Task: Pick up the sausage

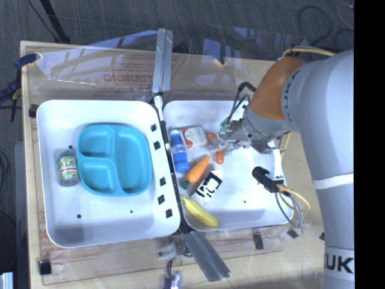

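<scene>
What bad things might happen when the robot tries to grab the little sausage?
1. The sausage is small and sits right by the carrot and the packet, so the pincer might pinch the wrong thing or push them about.
2. It lies in a crowd with the blue bottle close by, so a bump could roll it away.
3. A thing that thin may slip out when lifted.

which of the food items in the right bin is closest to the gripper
The small reddish-orange sausage, lying just below the gripper. The orange carrot sits further left toward the divider, and the yellow banana lies at the bin's near edge.
</scene>
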`<state>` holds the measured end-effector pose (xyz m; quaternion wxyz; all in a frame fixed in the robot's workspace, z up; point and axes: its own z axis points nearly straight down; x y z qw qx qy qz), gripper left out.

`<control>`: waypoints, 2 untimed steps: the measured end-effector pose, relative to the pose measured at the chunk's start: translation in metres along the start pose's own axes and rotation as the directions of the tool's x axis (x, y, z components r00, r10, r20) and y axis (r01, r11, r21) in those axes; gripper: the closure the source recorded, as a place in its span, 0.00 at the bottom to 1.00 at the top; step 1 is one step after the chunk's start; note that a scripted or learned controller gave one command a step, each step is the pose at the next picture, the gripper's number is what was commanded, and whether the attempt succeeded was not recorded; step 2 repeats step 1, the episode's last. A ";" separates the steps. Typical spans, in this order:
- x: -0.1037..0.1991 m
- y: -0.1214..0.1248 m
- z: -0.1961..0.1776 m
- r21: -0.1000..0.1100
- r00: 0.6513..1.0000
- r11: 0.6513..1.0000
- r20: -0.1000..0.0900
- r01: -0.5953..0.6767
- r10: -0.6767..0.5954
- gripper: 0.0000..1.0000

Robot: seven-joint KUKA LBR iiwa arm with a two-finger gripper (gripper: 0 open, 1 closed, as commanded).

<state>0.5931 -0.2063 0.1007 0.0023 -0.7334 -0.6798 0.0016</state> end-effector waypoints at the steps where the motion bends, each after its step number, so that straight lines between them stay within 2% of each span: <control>1: 0.033 -0.027 -0.115 -0.005 0.998 0.998 0.000 -0.057 0.057 1.00; 2: 0.033 -0.027 -0.115 -0.005 0.998 0.998 0.000 -0.057 0.057 1.00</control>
